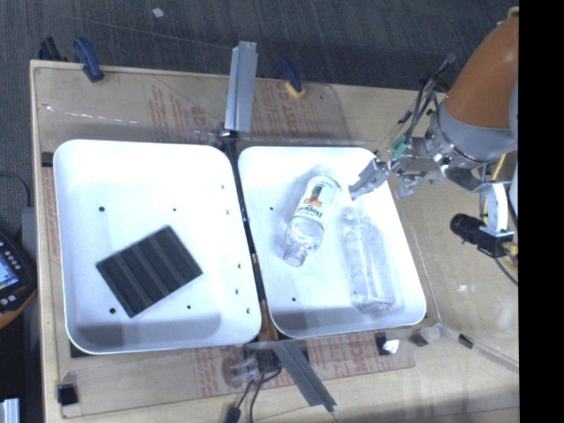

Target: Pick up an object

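Note:
The right bin [291,324] holds two clear plastic bottles lying on their sides. One with a green and orange label [310,217] rests near the bin's middle, its cap toward the lower left. The other, unlabelled bottle [366,263] lies along the bin's right side. A dark ribbed rectangular pad [148,270] lies flat in the left bin [70,174]. My gripper [368,180] hangs over the right bin's upper right corner, just right of the labelled bottle's base and above the unlabelled bottle's top. Nothing shows between its fingers.
A metal bar [241,86] stands at the back between the bins, with blue clamps [86,58] on the bench's far edge. Another metal bracket [295,377] sits at the front. The arm's orange band [483,77] and cables fill the right side.

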